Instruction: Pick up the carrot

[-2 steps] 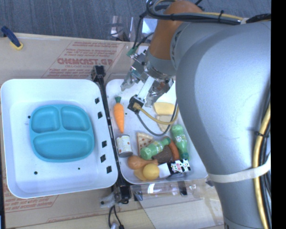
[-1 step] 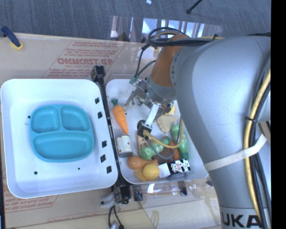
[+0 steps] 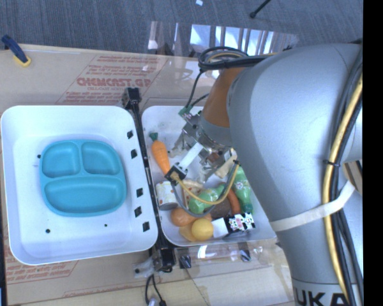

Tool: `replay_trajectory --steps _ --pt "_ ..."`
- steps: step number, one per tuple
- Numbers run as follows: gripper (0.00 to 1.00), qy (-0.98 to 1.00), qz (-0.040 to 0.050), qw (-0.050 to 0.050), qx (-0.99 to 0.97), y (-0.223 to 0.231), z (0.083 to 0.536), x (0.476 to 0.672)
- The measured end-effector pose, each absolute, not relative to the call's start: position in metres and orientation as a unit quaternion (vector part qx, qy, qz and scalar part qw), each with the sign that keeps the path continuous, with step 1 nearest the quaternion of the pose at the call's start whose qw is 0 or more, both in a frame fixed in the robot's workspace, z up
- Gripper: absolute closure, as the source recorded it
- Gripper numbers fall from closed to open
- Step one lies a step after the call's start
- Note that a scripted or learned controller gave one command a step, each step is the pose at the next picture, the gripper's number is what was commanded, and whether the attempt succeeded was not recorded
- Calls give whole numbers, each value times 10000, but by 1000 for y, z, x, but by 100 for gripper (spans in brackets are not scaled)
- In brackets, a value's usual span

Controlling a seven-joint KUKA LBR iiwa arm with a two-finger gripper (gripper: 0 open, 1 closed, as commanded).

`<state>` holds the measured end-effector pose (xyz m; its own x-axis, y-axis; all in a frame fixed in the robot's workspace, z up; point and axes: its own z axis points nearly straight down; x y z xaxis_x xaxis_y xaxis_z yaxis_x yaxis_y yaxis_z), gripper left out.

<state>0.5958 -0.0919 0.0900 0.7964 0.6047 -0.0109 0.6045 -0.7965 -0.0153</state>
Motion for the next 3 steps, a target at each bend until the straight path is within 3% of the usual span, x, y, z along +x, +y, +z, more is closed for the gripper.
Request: replay_trajectory --steps 1,2,3 --pt "100 -3227 114 105 -9464 -91 99 595" --pt "100 -2191 43 28 -9757 -15 193 572" --pt "0 -2173 63 28 -9761 -17 191 571"
